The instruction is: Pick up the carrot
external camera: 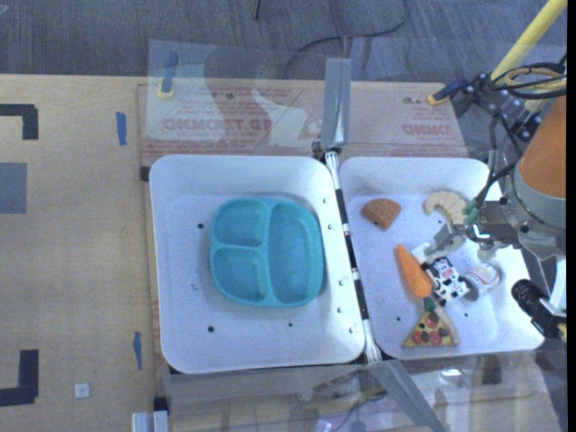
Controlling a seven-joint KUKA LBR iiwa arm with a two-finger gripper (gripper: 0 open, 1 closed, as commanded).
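The orange carrot [413, 271] lies in the right bin [396, 176], left of its middle, with its tip pointing to the far left. My gripper [459, 238] hovers just right of the carrot's far end, above the bin floor. It is open with nothing between its fingers. One grey finger [443, 239] slants down toward the carrot but stays apart from it. The arm [544, 174] comes in from the right edge.
Around the carrot lie a black-and-white toy [446, 280], a pizza slice [430, 330], a brown cookie [382, 212], a beige curved piece [445, 204] and a white ring [486, 274]. The left bin [180, 331] holds a teal divided plate [266, 251].
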